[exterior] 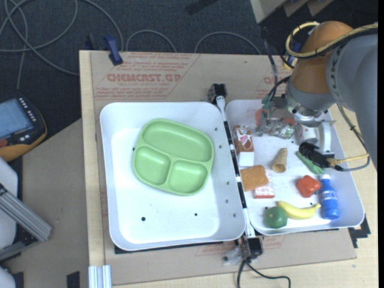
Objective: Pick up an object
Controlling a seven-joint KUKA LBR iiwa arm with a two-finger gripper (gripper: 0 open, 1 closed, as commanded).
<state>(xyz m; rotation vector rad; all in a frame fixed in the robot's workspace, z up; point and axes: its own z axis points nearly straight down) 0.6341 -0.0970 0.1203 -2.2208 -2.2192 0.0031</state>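
My gripper (273, 122) hangs low over the back of the right bin (354, 212), under the orange-banded wrist. A red and white carton (243, 139) lies just to its left, and something small and reddish (288, 129) shows at its right side. In front of it lies a tan cone (280, 159). Further forward are a brown slice of toast (254, 176), a red and white packet (264, 191), a red fruit (308, 185), a blue bottle (328, 199), a yellow banana (298, 210) and a green fruit (275, 217). I see nothing held.
The left bin (120, 221) holds a green divided plate (173, 156). A green object (308, 158) lies by the right bin's right wall. The bins' shared rim (231, 155) runs between them, with cardboard underneath.
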